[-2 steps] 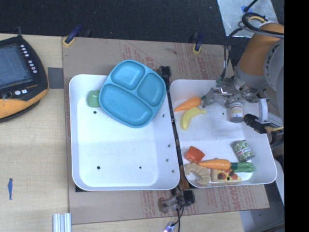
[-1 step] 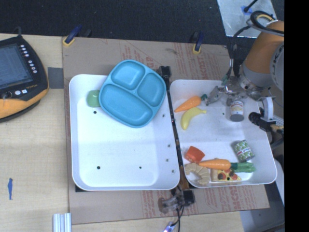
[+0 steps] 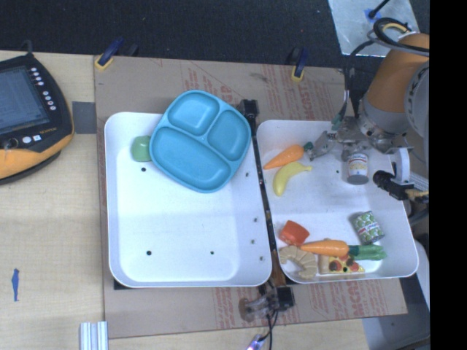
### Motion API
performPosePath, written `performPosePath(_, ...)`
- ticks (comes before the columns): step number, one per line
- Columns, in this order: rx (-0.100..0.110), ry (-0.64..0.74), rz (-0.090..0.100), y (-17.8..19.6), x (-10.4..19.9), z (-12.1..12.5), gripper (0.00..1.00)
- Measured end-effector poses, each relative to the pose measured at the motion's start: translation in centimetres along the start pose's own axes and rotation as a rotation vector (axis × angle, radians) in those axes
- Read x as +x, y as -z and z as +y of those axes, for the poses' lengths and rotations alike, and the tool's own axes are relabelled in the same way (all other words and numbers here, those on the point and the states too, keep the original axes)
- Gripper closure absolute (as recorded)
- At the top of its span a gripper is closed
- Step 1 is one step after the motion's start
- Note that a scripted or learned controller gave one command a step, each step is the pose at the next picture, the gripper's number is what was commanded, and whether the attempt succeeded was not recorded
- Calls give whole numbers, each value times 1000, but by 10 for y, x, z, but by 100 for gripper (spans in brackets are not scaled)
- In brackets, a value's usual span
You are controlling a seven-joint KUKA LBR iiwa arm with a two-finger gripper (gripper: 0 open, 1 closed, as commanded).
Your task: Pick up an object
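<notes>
My gripper point(image 3: 355, 162) hangs over the upper part of the right bin point(image 3: 408, 265), below the arm's orange band. An orange carrot point(image 3: 285, 156) and a yellow banana point(image 3: 289, 176) lie to its left, near the bin's left wall. Further toward the front lie a red pepper piece point(image 3: 294, 232), a carrot with a green top point(image 3: 337, 248), a green patterned packet point(image 3: 368, 227) and a tan pastry point(image 3: 301, 262). Nothing is seen held in the gripper.
In the left bin point(image 3: 182, 246) a blue divided plate point(image 3: 201, 139) leans on the back rim, partly covering a green object point(image 3: 141, 148). An orange-and-black tablet pendant point(image 3: 25, 119) rests on the bench at far left. Clamps hold the cardboard underlay.
</notes>
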State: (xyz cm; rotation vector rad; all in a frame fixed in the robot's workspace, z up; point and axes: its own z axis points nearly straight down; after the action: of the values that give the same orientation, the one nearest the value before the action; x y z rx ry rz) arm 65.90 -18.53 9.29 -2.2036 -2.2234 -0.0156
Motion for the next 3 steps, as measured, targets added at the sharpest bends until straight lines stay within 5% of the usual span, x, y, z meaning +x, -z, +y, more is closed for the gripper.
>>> performPosePath(2,6,-3,-5,-1,9,-2,0)
performPosePath(3,2,-5,-14,-1,-13,-3,0)
